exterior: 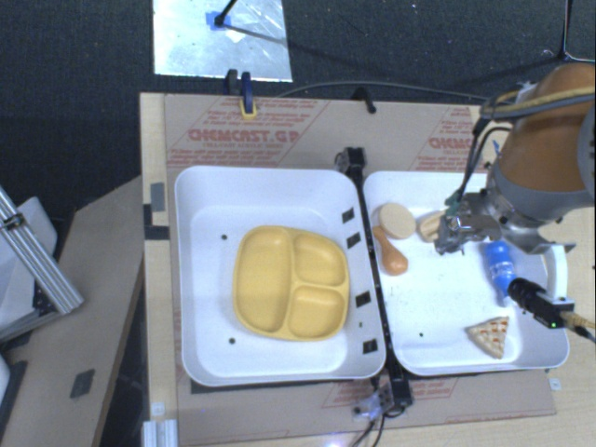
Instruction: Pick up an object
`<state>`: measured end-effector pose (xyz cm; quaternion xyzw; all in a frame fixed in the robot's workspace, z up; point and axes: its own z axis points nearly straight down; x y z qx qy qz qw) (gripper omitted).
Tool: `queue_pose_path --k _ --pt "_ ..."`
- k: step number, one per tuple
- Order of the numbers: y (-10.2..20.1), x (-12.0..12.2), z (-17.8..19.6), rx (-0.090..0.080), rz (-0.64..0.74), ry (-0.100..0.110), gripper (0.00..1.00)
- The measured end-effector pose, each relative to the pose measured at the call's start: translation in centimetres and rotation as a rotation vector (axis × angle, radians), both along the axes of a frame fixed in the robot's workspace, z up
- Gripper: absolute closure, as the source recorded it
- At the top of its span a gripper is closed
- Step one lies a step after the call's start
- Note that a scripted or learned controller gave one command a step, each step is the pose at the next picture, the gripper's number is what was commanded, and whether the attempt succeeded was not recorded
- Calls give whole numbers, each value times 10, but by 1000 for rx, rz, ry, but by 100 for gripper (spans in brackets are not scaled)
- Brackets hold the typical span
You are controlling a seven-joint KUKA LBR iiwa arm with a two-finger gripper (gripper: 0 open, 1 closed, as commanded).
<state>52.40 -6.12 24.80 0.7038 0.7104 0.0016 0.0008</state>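
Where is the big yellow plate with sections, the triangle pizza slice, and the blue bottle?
Yellow divided plastic plate (291, 282), camera view, on the ridge where its three sections meet.
Tan triangular pizza slice (491, 335), camera view, middle of its top.
Small blue bottle (499, 266), camera view, middle of its body.

Even overhead light; glare on the foil sheet (222, 24); soft shadows in the white bins (279, 194); slightly soft, perhaps compressed.
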Motion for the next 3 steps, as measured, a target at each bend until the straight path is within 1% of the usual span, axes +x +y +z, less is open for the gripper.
queue_pose_path --k 1,2,3 --pt "55 13 3 1 1 0 100" --pt "105 12 -12 0 -1 3 100" --pt "161 7 -9 1 1 2 100"
